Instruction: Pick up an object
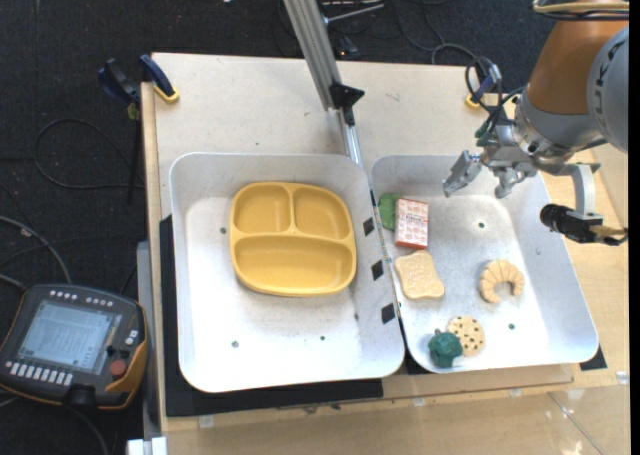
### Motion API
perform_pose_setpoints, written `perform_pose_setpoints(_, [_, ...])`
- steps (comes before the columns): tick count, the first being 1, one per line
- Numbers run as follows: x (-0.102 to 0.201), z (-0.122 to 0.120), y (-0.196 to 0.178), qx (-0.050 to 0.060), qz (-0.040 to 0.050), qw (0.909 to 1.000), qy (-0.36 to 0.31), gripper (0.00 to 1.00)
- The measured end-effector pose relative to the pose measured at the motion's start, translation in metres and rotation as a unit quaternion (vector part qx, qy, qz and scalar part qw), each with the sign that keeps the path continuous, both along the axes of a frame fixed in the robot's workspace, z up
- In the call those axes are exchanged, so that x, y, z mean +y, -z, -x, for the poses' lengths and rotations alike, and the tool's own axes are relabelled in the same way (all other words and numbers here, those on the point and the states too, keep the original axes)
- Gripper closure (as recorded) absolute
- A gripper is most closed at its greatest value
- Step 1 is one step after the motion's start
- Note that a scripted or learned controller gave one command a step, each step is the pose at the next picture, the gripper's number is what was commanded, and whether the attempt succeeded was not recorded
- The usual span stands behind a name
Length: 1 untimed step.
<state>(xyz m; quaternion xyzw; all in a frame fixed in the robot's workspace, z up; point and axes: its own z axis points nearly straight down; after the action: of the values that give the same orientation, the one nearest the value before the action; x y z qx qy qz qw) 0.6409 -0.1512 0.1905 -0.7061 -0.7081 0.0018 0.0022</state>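
Observation:
The right bin [540, 328] holds a red and white packet [412, 222], a slice of toast [419, 276], a croissant [501, 281], a cookie [466, 334], a green broccoli piece [444, 346] and a green item [387, 210] at its left wall. My gripper [484, 179] hangs over the bin's far part, right of the packet and above the croissant. Its fingers [460, 174] stand apart with nothing between them.
A yellow divided tray [293, 238] lies in the left bin [200, 343]. A slanted metal pole [310, 28] crosses the back of the bench. Clamps [150, 78] sit at the bench's far corners. A teach pendant [68, 343] rests on the floor at left.

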Motion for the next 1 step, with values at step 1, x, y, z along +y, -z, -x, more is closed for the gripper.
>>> perform_pose_setpoints(1, [-0.0004, 0.0044, 0.0440, -0.001, 0.0003, 1.0000, 0.001, 0.00])
